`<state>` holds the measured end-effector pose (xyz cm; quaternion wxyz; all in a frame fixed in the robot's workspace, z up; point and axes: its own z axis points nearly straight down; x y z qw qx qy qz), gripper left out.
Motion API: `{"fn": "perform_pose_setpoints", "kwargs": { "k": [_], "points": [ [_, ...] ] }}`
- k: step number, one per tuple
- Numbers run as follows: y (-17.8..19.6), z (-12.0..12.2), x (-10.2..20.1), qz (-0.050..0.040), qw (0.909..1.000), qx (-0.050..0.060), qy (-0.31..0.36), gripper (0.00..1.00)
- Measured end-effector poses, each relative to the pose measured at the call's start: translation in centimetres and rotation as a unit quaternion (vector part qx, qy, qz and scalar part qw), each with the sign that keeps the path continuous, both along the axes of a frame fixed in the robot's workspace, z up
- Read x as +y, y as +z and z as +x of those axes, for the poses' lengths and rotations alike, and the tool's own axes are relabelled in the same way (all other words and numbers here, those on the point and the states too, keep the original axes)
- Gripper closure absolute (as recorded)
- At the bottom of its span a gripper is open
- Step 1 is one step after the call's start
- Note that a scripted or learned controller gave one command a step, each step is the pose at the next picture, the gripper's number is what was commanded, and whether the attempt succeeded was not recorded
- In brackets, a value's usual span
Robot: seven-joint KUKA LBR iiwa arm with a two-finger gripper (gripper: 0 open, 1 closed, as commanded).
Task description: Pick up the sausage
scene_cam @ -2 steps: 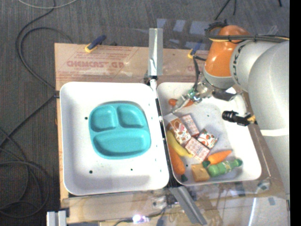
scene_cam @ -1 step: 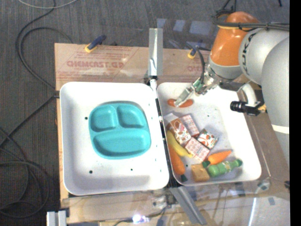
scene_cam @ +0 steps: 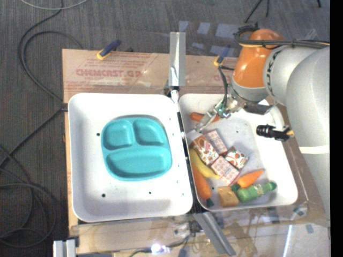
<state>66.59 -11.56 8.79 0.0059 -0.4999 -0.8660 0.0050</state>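
Observation:
The sausage (scene_cam: 197, 116) is a short red-orange piece lying in the far left corner of the right bin (scene_cam: 278, 159); its right half is hidden. My gripper (scene_cam: 210, 119) hangs directly over that hidden part, low in the bin, reaching down from the orange-banded wrist (scene_cam: 252, 68). Whether it touches the sausage cannot be made out from this view.
Nearer in the right bin lie small printed cartons (scene_cam: 210, 145), a banana (scene_cam: 200, 167), two carrots (scene_cam: 249, 178), a green item (scene_cam: 256, 190) and a brown block (scene_cam: 228, 197). The left bin (scene_cam: 86, 122) holds a teal divided plate (scene_cam: 138, 148). The arm covers the bin's right side.

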Motion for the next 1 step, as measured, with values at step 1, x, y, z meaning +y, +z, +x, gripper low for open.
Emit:
{"fn": "perform_pose_setpoints", "kwargs": {
  "k": [1],
  "points": [
    [1.25,0.48,0.11,-0.0008,0.9999,-0.011,0.001,1.0]
  ]
}}
